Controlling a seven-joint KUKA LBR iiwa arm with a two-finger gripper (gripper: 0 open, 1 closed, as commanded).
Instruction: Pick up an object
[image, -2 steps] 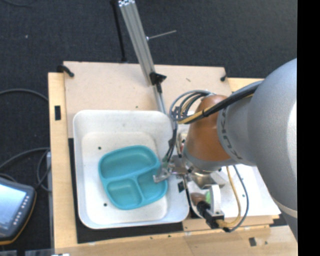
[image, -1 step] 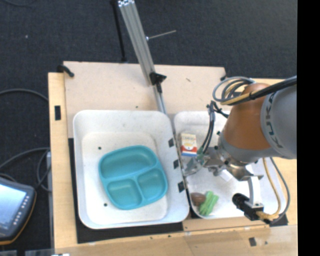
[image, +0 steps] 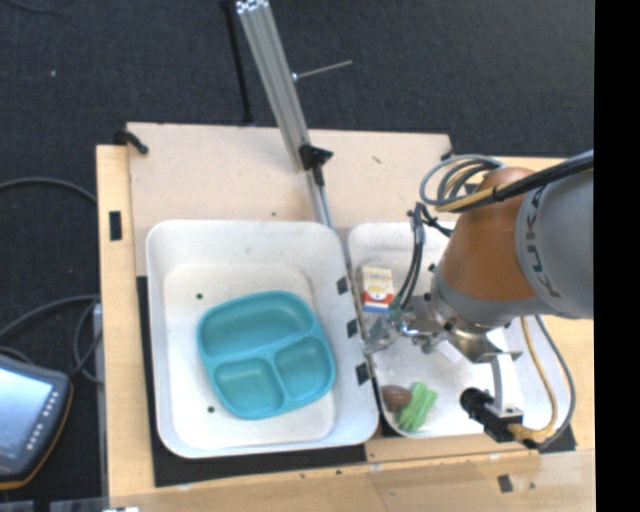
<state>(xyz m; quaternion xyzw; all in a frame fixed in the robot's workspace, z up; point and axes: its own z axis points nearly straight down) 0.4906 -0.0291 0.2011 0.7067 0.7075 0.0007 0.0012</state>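
Note:
My gripper (image: 425, 335) hangs low over the middle of the right bin (image: 385, 240), under the grey and orange arm. The wrist hides its fingertips. A small red, white and blue carton (image: 376, 287) lies in the bin's left part, just left of the gripper. Near the bin's front edge lie a green object (image: 420, 407) and a brown object (image: 396, 396), side by side, below the gripper.
The left bin (image: 170, 250) holds a teal divided plate (image: 265, 352) with three compartments. A slanted aluminium rail (image: 285, 100) runs from the top down to the gap between the bins. The wooden bench (image: 200, 170) surrounds both bins.

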